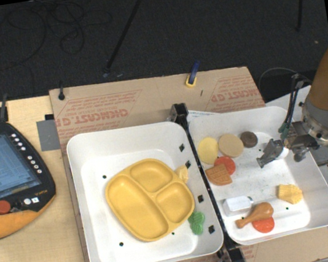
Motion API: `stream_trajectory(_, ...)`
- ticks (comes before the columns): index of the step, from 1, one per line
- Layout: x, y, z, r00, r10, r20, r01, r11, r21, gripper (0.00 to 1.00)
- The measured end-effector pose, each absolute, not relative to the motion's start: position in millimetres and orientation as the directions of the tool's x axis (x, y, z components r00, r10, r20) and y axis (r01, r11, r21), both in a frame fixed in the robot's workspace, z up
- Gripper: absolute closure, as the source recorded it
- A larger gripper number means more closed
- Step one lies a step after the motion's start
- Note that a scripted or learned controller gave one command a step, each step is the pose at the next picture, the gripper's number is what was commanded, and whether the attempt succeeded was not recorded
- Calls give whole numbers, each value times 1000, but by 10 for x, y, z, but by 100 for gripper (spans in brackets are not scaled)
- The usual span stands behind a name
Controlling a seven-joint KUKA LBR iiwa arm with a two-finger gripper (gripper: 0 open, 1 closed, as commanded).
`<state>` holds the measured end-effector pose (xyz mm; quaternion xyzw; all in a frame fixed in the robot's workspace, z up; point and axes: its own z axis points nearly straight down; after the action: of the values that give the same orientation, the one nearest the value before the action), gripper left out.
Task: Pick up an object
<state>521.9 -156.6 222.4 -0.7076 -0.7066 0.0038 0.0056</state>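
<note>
My gripper [285, 153] hangs over the right-hand part of the right bin [326, 209], reaching in from the right. Its two dark fingers stand apart, open, with nothing between them. To its left lie a yellow disc [208, 149], a tan disc [230, 145], a small brown disc [249, 138], a red piece [226, 164] and a waffle-like piece [219, 176]. Nearer the front are a white block [238, 203], a drumstick [255, 213], a red slice [264, 225] and a yellow wedge [290, 193], which sits just below the gripper.
The left bin [87, 152] holds a yellow divided plate [150, 198] and a small green piece [197, 222] at its right wall. A tablet-like pendant [7, 178] rests on the bench at far left. Cardboard [146, 99] lies under both bins.
</note>
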Motion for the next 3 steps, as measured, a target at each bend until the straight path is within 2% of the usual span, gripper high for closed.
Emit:
stream_trajectory(1,5244,-1570,2282,0,1000,0,1000,0,-1,0)
stream_trajectory(3,5214,-1511,1399,-1,1000,3,1000,1,-7,0)
